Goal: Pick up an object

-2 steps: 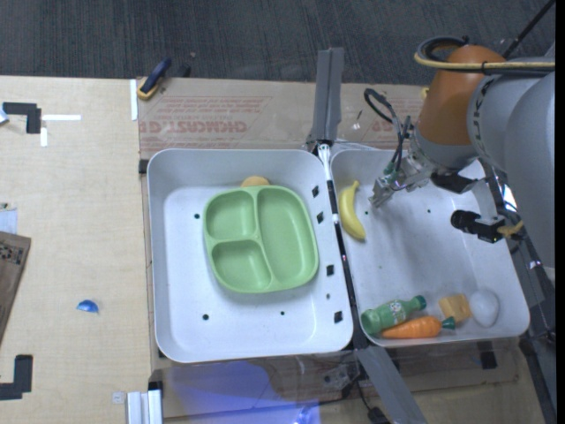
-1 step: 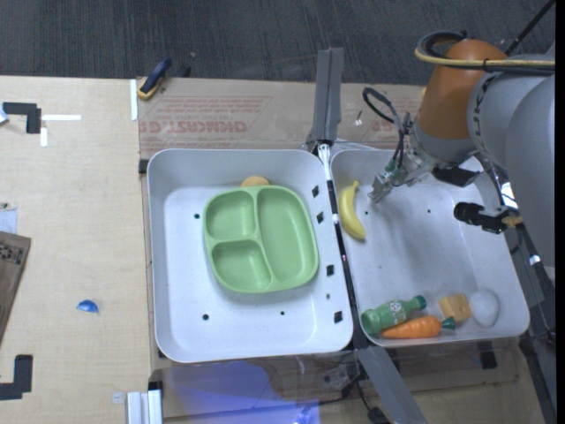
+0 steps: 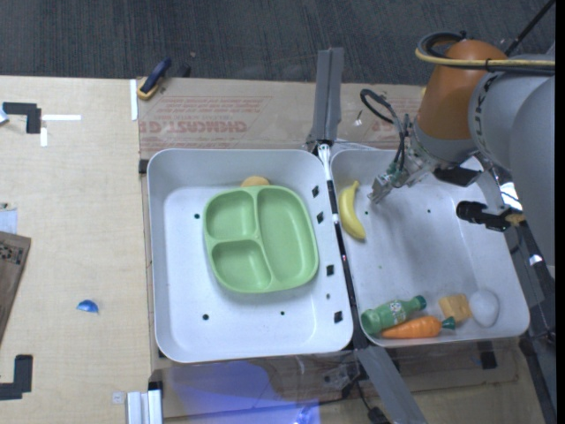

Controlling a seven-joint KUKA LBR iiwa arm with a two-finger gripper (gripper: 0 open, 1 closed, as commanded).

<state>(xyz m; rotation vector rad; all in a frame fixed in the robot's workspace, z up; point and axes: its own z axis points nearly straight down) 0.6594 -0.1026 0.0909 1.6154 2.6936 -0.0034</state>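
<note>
Banana (image 3: pixel 351 211) lies in the right bin (image 3: pixel 415 254), close against that bin's left wall near its far end, its length running along the wall and its curve bulging toward the bin's middle. Just beside it, toward the bin's far middle, the gripper (image 3: pixel 385 186) hangs low over the white floor, slanted down and to the left from the wrist; its tips point at the banana's far end but stand a little apart from it, and nothing shows between them. How far the tips are spread I cannot tell, as they are small and blurred. The arm (image 3: pixel 503 104) comes in from the right edge, grey and bulky, with its orange band (image 3: pixel 455 87) above the far right corner of the bin and dark cables looping by the wrist.

Along the near wall of the same bin lie a green bottle (image 3: pixel 393 313), a carrot (image 3: pixel 412 329), a small tan block (image 3: pixel 455 306) and a white ball (image 3: pixel 484 306) in the near right corner. The left bin (image 3: pixel 177 263) holds a green divided plate (image 3: pixel 261 238), with a small yellow-orange thing (image 3: pixel 255 182) peeking from behind its far rim.
</note>
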